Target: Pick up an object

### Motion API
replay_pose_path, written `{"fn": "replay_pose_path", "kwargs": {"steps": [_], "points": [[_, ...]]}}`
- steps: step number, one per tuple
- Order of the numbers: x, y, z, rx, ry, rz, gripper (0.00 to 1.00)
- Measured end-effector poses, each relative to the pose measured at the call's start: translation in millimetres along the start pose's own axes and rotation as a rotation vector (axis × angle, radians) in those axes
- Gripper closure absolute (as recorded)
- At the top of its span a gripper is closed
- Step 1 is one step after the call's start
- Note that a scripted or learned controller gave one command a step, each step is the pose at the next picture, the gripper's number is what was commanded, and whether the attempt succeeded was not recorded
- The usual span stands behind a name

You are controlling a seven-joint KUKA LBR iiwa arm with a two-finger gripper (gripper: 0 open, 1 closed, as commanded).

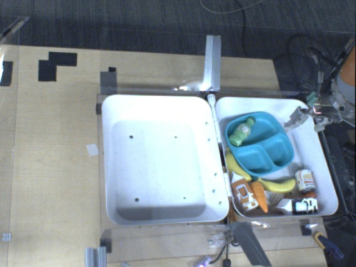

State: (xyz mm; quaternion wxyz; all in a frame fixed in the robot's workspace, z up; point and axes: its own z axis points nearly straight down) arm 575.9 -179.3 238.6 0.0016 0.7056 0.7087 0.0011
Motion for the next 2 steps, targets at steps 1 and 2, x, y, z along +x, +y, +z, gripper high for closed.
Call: {"fn": "replay_pose_path", "kwargs": {"steps": [1, 2], "points": [[-26, -40, 16, 0.001, -0.001, 0.494, 0.00], [0, -4, 76, 0.003, -0.001, 0.919, 0.00]]}}
